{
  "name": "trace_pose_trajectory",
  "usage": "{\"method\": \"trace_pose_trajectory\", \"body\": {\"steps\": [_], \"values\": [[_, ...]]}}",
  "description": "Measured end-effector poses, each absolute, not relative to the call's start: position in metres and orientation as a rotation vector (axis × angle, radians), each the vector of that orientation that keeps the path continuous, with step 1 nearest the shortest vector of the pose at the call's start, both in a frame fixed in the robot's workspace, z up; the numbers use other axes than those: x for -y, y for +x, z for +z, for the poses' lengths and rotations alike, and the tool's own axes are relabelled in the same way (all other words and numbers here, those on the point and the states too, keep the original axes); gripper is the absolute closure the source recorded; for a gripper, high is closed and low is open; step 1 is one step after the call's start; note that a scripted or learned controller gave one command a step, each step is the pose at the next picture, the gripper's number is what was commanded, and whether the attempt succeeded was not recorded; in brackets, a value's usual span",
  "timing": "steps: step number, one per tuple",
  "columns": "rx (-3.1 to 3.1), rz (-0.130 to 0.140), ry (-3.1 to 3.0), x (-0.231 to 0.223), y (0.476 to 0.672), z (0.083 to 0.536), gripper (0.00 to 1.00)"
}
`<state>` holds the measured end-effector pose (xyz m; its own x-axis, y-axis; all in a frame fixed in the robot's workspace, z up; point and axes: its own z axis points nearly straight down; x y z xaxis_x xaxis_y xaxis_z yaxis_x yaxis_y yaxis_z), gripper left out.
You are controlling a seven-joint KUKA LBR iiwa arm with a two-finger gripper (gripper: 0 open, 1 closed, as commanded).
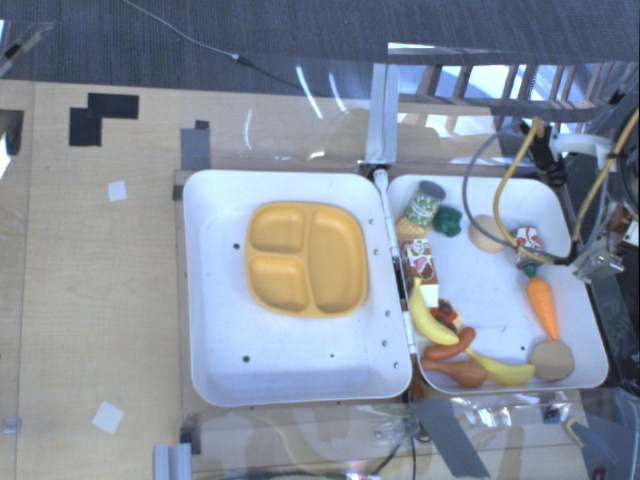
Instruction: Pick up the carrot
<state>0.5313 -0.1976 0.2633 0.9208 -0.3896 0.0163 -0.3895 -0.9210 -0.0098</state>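
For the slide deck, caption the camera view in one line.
Orange carrot lies untouched among toy foods in the right bin; yellow divided plate sits in the left bin.

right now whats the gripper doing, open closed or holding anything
Gripper: cannot be told; it sits at the right edge of the right bin, up and to the right of the carrot, which lies in that bin.

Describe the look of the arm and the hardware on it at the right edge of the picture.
Little of the arm comes into frame: dark, blurred hardware at the right edge, above the right white bin. A white cylindrical fitting sits near its top. A yellow cable and thinner black cables loop down from it over the bin. The pincer cannot be made out clearly.
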Motion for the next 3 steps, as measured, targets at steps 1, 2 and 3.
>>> {"method": "trace_pose_trajectory", "body": {"steps": [1,2,3], "values": [[-0.533,0.009,-3.09,0.205,0.493,0.163,1.0],[-0.312,-0.018,-3.124,0.205,0.515,0.238,1.0],[-0.308,-0.027,-3.119,0.204,0.517,0.248,1.0]]}}
